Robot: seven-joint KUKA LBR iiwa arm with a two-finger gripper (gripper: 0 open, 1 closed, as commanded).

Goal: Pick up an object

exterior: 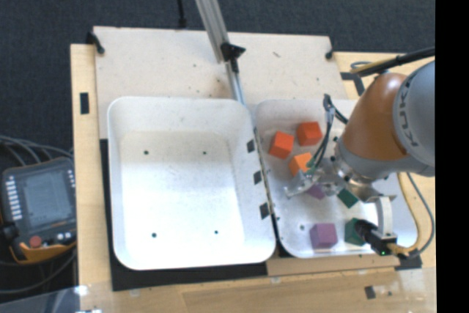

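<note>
One gripper (314, 185) low in right bin (289, 242), by purple block (317, 193).

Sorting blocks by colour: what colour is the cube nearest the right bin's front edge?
Purple small cube, seen clearly in the camera view.

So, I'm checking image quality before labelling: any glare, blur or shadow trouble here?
Camera view: soft overall; the left bin glares nearly blown-out white; the arm shadows the right bin, blurring detail near the gripper; the orange blocks stay distinct.
</note>
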